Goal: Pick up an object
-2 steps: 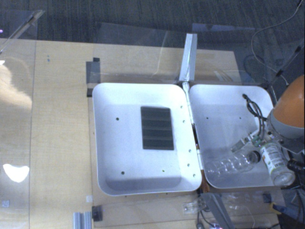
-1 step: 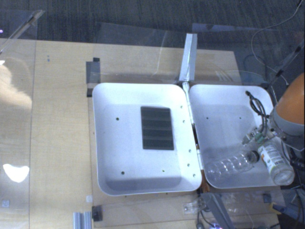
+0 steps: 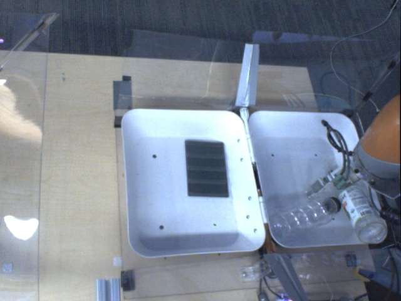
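Seen from above at a slant: two shallow white plastic bins side by side on a pale wooden bench (image 3: 69, 187); left bin (image 3: 141, 168) with a dark grey ribbed rectangular slab (image 3: 207, 168) lying flat near its middle, long side running twelve to six; right bin (image 3: 282, 137) with a clear ridged plastic bottle (image 3: 307, 216) lying on its side toward five o'clock, just beside a white cylindrical bottle with a green-printed label (image 3: 358, 211) lying tilted at four o'clock. Grey arm with orange band (image 3: 382, 140) entering at three o'clock; two-finger gripper (image 3: 332, 180) low over the right bin, near both bottles; claw state: cannot tell, parts too small and tangled with black cabling.
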{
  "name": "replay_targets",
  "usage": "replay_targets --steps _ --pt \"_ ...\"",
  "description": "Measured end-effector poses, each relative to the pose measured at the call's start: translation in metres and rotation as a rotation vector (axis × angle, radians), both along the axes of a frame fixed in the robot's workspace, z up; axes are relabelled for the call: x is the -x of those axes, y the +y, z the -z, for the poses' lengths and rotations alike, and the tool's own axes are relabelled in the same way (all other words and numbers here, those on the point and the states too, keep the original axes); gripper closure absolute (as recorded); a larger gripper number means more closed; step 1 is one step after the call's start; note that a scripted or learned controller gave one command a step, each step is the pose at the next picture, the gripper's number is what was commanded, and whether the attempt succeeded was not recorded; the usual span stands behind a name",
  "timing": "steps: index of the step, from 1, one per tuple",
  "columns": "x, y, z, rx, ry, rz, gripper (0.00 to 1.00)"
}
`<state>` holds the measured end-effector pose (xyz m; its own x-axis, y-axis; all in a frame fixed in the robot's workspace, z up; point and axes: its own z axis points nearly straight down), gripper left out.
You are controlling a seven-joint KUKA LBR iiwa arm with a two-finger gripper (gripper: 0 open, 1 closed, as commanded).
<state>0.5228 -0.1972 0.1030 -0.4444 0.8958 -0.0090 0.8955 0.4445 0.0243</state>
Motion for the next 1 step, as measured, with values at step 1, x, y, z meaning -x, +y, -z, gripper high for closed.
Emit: replay_targets --steps 1 --pt "-0.0355 0.0057 0.0119 -0.018 0.022 0.293 0.00"
